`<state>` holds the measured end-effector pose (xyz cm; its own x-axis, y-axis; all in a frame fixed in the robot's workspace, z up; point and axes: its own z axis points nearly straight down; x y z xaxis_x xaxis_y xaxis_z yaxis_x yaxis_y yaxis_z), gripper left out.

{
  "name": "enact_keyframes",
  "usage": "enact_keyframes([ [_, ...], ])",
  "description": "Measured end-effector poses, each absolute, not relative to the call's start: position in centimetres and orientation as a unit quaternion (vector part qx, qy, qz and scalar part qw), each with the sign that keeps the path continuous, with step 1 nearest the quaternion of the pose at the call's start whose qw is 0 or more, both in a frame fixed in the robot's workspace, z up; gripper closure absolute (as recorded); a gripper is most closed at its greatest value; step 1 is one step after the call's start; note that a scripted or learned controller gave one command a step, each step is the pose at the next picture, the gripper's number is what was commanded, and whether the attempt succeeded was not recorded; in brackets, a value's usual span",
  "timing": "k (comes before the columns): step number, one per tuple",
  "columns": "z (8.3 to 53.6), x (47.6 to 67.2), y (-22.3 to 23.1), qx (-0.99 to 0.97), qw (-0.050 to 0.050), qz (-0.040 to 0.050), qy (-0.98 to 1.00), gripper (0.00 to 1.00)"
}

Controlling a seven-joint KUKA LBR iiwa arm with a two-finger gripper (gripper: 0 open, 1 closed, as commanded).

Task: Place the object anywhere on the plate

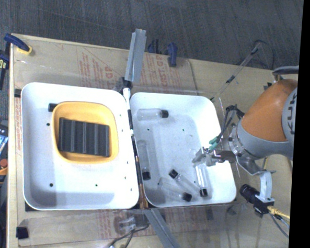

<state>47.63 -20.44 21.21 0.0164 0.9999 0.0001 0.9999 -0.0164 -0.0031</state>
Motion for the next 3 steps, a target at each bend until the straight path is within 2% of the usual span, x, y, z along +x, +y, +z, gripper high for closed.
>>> enact_keyframes([
  [1, 21.9, 47.7, -11.8, -0.669, 0.002, 0.0010, -0.743, 1.00],
  [2, 24.0, 51.3, -6.2, -0.588, 0.001, 0.0011, -0.809, 1.00],
  [3, 20.9, 55.1, -0.7, -0.540, 0.001, 0.0006, -0.842, 1.00],
])
